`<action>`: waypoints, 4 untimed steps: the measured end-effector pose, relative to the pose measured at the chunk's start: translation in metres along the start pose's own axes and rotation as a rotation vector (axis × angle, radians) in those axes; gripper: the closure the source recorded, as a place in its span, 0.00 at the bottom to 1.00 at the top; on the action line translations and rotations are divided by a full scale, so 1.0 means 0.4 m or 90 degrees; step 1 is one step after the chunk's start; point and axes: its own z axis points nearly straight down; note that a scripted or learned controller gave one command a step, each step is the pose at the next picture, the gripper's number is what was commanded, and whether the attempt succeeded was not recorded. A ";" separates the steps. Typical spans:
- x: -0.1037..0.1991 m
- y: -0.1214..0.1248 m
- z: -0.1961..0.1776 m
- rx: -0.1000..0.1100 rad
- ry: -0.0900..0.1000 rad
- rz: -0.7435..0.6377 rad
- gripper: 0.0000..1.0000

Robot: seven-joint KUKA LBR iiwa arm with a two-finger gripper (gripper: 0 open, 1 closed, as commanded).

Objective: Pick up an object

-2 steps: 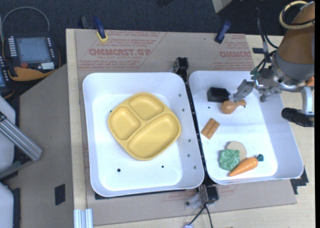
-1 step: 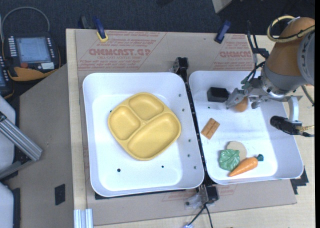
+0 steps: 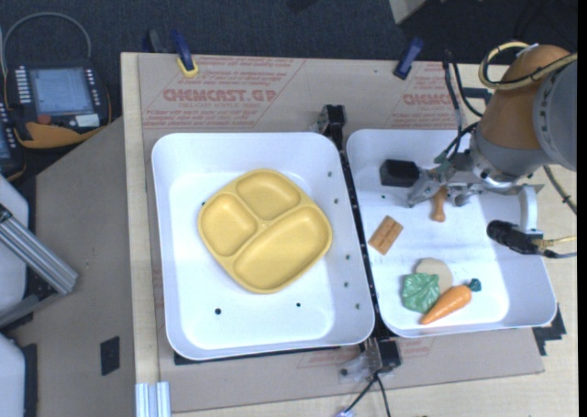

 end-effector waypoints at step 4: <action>-0.023 0.024 -0.422 -0.008 -0.003 0.000 1.00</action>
